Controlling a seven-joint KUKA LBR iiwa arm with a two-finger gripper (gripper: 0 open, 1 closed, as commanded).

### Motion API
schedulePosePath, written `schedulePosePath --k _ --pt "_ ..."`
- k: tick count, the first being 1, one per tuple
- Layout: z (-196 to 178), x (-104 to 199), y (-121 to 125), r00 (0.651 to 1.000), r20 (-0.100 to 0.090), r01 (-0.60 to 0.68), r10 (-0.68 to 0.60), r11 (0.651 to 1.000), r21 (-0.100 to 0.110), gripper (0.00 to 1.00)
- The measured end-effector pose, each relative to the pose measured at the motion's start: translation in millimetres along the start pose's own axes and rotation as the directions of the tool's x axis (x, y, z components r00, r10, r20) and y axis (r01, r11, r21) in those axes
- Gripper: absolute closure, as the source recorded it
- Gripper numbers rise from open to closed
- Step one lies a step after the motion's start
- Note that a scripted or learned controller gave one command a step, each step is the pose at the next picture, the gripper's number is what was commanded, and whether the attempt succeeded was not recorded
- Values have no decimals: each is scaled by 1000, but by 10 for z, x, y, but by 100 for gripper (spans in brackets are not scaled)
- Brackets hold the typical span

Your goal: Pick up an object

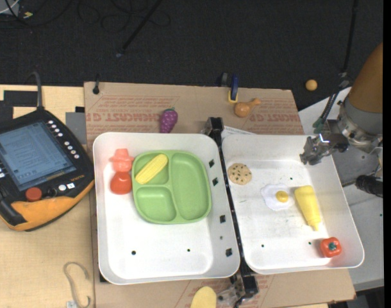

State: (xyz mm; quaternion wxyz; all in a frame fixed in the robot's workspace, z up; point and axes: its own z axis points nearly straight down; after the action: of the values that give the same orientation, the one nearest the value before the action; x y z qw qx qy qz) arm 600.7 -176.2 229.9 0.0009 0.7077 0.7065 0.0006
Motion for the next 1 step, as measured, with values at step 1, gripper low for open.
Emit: schedulePosePath --k 1 --pt "35 448 107 1000 -2 4 -4 1000 3 100"
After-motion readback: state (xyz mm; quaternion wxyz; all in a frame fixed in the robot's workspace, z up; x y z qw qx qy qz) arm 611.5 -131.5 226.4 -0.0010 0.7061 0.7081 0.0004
